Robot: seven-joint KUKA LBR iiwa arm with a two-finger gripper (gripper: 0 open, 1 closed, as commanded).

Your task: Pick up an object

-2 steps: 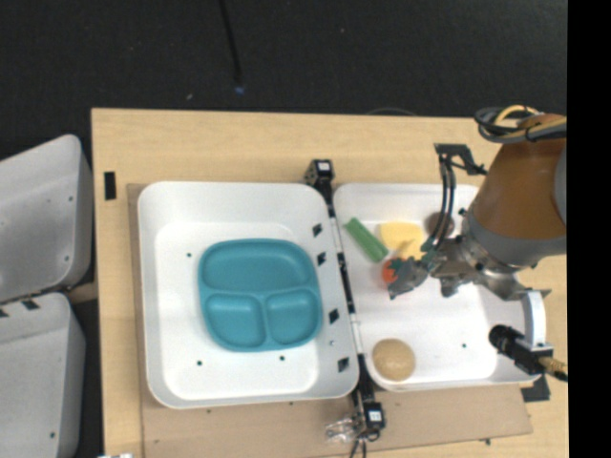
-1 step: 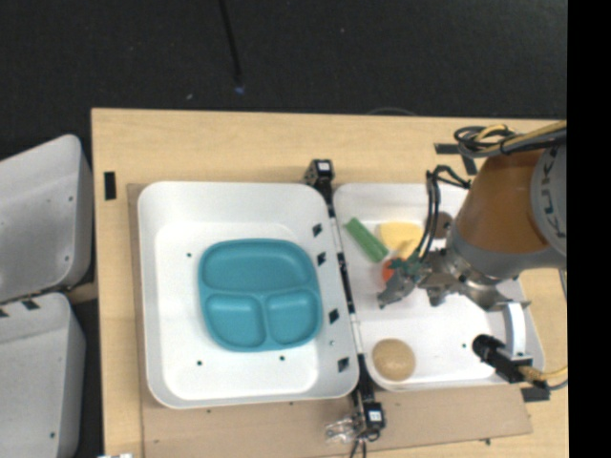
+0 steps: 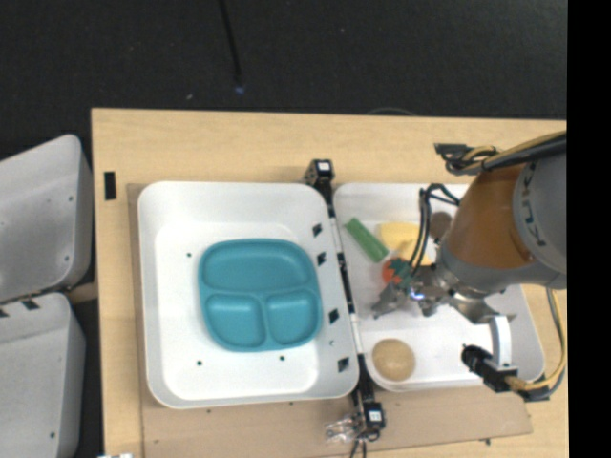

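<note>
In the right bin (image 3: 434, 375) lie a green block (image 3: 366, 239), a yellow piece (image 3: 398, 234), a small red and green object (image 3: 393, 272) and a round tan object (image 3: 392, 359). My gripper (image 3: 401, 297) hangs low over the bin's middle, just below the red object and above the tan one. The arm's wrist hides the bin's right half.
The left bin (image 3: 172, 351) holds a teal divided plate (image 3: 259, 291) at its centre. Clips and small fixtures sit along the seam between the bins (image 3: 336, 275). Cables (image 3: 463, 156) run off the arm at the back right. Bare wooden bench (image 3: 239, 141) surrounds both bins.
</note>
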